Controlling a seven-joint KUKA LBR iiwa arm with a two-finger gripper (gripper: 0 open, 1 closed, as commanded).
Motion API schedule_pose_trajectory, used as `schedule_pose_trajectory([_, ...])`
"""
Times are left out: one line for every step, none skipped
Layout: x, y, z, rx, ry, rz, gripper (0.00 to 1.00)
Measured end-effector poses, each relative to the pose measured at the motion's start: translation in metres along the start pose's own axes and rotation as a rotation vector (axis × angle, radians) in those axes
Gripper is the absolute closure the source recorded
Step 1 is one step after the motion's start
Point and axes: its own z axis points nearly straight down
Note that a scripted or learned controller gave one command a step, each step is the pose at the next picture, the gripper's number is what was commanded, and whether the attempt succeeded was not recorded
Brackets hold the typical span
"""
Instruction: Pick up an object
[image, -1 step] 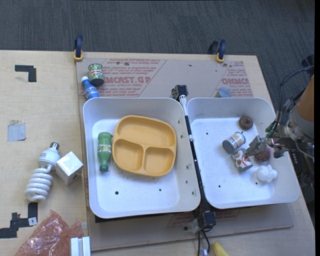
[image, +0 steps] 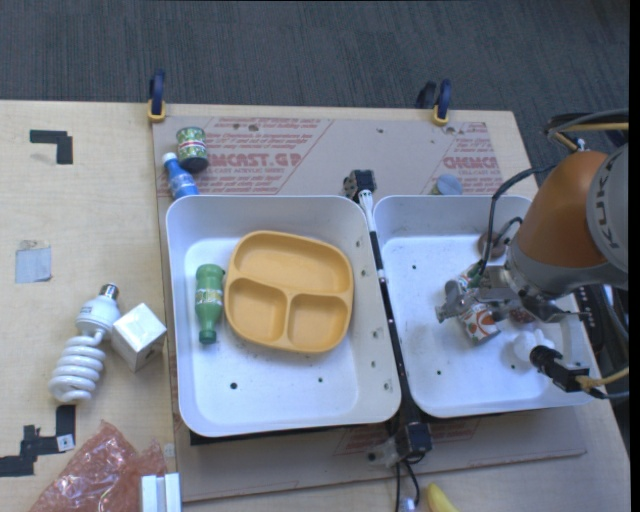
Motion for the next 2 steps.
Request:
schedule_pose_trajectory([-0.0803,-0.0143,0.0136,-0.001,0.0,0.0,0.0])
schedule_pose_trajectory([-0.0807,-0.0134,0.0036,-0.003,-0.001,0.001,1.0])
